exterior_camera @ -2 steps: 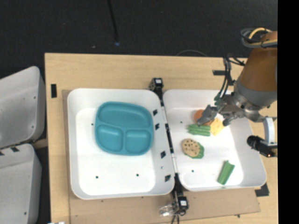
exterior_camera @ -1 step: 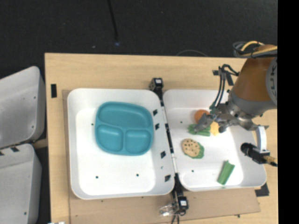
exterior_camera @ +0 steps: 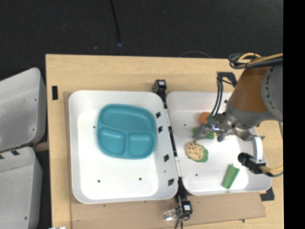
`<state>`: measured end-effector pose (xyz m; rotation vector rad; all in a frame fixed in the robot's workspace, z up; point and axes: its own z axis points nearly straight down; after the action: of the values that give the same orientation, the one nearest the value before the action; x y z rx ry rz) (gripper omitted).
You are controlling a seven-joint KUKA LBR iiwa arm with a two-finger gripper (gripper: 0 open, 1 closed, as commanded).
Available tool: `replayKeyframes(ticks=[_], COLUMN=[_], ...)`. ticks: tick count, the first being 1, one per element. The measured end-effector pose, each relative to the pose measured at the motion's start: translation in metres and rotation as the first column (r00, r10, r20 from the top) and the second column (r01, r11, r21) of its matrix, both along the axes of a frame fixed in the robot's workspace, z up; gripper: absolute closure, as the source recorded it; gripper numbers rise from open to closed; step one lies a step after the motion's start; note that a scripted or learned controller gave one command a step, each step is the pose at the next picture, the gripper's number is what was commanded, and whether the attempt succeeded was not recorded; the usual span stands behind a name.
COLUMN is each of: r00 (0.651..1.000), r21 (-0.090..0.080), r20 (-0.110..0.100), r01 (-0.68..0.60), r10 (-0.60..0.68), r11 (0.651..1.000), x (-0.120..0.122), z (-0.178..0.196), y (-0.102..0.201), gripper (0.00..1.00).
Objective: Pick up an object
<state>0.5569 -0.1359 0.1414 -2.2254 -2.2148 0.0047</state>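
The thing closest to being picked is a small dark green thing (exterior_camera: 201, 133). It lies near the middle of the right bin (exterior_camera: 187, 104), a bit toward the far edge. The gripper (exterior_camera: 211, 129) is right at it, maybe touching it. It is too dark and small there to see if the gripper is spread out or pinched in, so I do not know if it has the thing.

Just past the green thing, toward the far edge, sits a little orange thing (exterior_camera: 204, 117). A round cookie (exterior_camera: 194, 150) lies nearer the front edge, by the wall next to the left bin (exterior_camera: 86, 175). A light green block (exterior_camera: 230, 176) lies near the front right corner, well apart from the rest.

What could go wrong? The green thing looks flat and floppy, so the gripper may slide off it and come up with nothing. The orange thing is so near that the gripper could bump it and roll it away. It might also pinch both at once and then drop one.

The big blue plate (exterior_camera: 127, 130) in the left bin is far from all this and is safe.
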Motion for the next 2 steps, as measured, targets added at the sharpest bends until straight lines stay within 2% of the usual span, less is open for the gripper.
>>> replayKeyframes(ticks=[1,2], r00=[1.0,1.0], r21=[-0.001,-0.001], r20=[0.002,0.007], r01=[0.0,0.008], r10=[0.0,-0.008], r11=[1.0,1.0], x=[0.0,0.001], z=[-0.043,-0.03], y=[-0.001,-0.002], gripper=[0.0,1.0])
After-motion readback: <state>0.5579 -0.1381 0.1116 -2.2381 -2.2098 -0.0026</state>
